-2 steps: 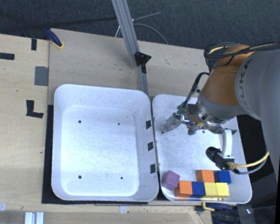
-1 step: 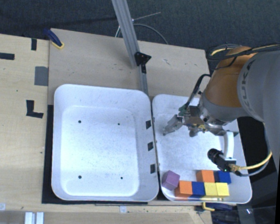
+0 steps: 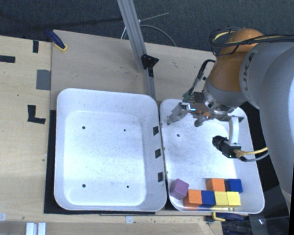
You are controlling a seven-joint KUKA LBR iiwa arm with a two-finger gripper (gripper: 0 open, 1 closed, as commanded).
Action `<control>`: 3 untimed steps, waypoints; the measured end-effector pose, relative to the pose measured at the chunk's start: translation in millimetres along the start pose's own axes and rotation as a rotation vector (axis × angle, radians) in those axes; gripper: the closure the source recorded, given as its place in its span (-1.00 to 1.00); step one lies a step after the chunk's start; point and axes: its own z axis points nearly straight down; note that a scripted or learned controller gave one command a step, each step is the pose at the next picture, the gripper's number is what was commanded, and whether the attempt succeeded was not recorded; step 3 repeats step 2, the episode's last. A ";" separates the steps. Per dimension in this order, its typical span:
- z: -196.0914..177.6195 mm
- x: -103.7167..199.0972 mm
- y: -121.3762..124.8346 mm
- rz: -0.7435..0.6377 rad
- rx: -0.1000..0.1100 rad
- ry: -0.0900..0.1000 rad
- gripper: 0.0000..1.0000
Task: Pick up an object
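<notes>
Jaws (image 3: 187, 115) spread open and empty above the right bin's (image 3: 204, 160) far end, blocks (image 3: 213, 193) clustered at its near edge, purple block (image 3: 180, 187) leftmost, left bin (image 3: 103, 151) alongside

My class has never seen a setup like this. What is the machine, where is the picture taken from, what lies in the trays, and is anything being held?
One fixed camera looks down at a slant. The grey arm with an orange band is a robot; its two-finger gripper, fingers apart, holds nothing above the right bin. Near that bin's front edge lie coloured blocks: a purple one, then orange, blue and yellow ones packed together. The left bin sits beside it.
</notes>
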 end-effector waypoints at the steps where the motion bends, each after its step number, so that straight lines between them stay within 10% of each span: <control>1: -63.2 -1.2 23.6 0.001 -0.005 -0.001 -1.00; 3: -12.2 -33.1 8.5 0.006 0.007 -0.002 -1.00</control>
